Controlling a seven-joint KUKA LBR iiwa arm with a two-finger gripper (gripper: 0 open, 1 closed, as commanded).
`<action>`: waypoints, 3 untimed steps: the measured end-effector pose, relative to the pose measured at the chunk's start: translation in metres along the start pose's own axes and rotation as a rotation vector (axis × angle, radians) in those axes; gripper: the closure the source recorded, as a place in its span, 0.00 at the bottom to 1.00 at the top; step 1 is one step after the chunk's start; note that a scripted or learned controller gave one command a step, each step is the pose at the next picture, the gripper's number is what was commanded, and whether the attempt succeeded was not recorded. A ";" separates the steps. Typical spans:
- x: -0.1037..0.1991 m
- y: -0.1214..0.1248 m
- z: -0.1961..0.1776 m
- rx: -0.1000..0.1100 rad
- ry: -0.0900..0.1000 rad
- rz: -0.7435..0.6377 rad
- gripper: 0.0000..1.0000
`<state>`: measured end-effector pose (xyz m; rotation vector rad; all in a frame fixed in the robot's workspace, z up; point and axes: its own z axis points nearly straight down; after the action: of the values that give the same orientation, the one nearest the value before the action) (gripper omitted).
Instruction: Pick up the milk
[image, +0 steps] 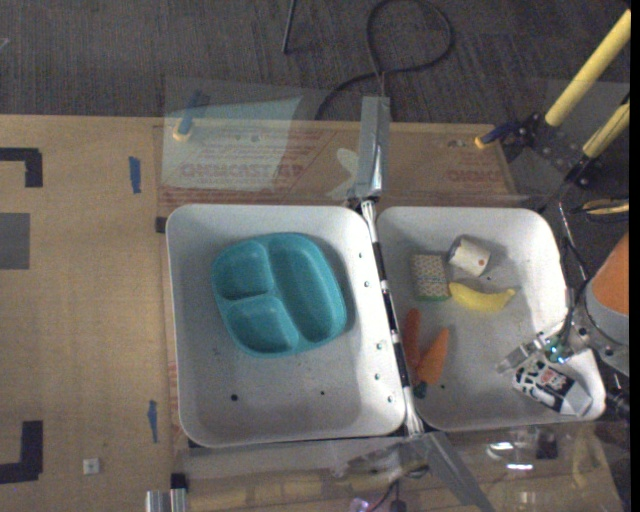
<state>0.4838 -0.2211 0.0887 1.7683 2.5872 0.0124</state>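
The milk (549, 386) is a small white carton with black and red print. It lies tilted at the right bin's front right corner, against the rim. My gripper (530, 357) reaches in from the right and hangs just above and to the left of the carton, very close to it. Whether it touches the carton cannot be made out. The arm's orange band (615, 285) is at the right edge.
The right bin (520, 225) also holds a yellow banana (481, 296), a white can (468, 257), a checked sponge-like block (431, 276) and two carrots (432, 357) by its left wall. A teal divided plate (279, 294) lies in the left bin (200, 400).
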 end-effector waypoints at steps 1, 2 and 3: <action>-0.031 0.078 -0.090 0.008 -0.002 0.051 0.00; -0.004 0.011 -0.004 0.011 0.007 0.039 0.00; 0.013 0.016 0.001 0.005 -0.005 -0.012 0.00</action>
<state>0.4946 -0.2034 0.0880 1.7524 2.5963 0.0004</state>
